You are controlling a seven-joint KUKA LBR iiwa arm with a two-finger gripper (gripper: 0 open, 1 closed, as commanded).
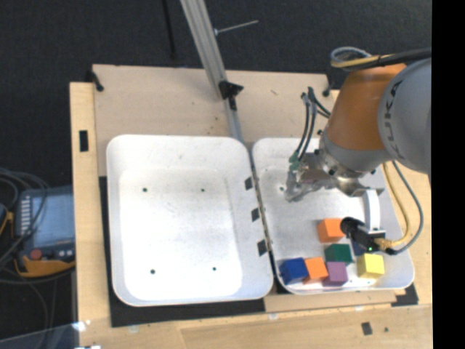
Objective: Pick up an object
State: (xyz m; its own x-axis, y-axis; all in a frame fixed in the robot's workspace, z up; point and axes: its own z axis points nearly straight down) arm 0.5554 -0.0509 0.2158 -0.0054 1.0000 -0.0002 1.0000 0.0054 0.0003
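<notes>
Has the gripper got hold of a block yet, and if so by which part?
Nothing is seen held. The gripper hangs over bare floor in the right bin, apart from the blocks, which lie nearer the bin's front, such as the orange block.

One fixed camera overhead | looks down at a slant on the worktop (174, 93) | far enough off to take in both white bins, left bin (182, 217) and right bin (290, 224), whole | arm (370, 122) enters from the frame's right | dark floor past the far edge
</notes>
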